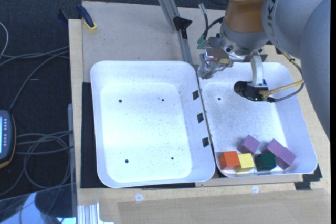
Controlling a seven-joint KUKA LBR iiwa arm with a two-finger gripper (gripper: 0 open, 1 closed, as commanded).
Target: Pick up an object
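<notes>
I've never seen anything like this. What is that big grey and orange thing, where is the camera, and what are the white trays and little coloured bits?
The grey and orange thing is a robot arm reaching in from the right. Its gripper, a two-fingered hand, hangs over the far edge of the right bin. One camera fixed above the bench looks down at a slant. Two shallow white bins sit side by side; the left bin has only dark specks. In the right bin's near corner lie small blocks: orange, yellow, dark green and two purple. Nothing shows between the gripper's fingers.
</notes>
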